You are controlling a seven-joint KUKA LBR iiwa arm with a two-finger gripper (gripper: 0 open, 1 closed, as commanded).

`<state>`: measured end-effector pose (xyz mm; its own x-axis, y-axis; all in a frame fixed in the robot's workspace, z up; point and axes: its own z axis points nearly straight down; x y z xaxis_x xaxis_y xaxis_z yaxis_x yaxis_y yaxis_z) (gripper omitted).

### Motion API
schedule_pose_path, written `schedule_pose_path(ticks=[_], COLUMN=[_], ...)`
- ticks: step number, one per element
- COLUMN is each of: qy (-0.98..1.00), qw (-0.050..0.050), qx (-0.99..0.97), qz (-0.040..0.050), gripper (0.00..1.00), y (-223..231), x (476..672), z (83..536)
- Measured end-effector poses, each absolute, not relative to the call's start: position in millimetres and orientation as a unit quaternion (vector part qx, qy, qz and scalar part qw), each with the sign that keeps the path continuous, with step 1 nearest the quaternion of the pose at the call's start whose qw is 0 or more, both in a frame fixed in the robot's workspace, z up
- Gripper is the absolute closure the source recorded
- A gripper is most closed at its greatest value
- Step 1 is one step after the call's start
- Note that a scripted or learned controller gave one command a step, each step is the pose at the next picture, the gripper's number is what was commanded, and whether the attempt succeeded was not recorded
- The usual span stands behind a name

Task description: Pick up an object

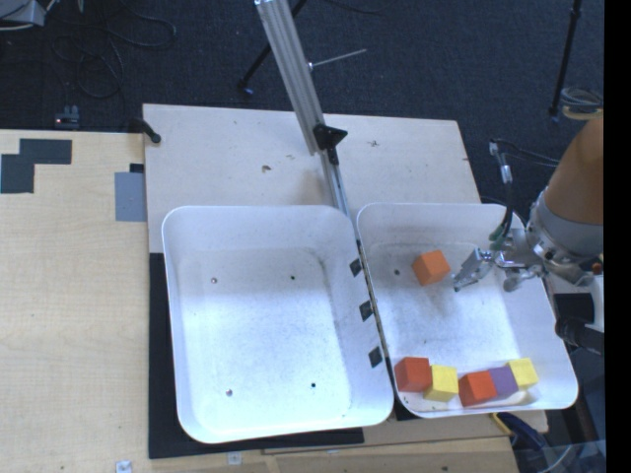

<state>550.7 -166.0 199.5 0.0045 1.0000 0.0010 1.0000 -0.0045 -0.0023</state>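
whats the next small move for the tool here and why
Probably a short shift toward the orange block, then down over it. The tool sits in the right bin just beside that block, apart from it and with nothing between its fingers. The block lies alone on the bin floor, while the other blocks crowd along the near wall, so it looks like the easiest target.

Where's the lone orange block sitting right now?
The orange block lies alone in the upper part of the right bin, just left of the gripper, apart from the blocks along the near wall.
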Motion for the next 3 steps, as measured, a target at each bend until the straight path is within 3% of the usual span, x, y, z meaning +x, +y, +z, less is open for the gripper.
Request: schedule_pose_path(ticks=[1, 2, 3], qy=[-0.708, -0.708, -0.707], qw=[0.004, 0.000, -0.010], qx=[-0.706, -0.706, -0.707], qz=[0.0019, -0.0005, -0.0050], gripper=[0.00, 0.00, 0.00], y=[-129.6, -110.9, -113.0], x=[592.9, 600.9, 633.6], z=[102.6, 144.1, 118.2])
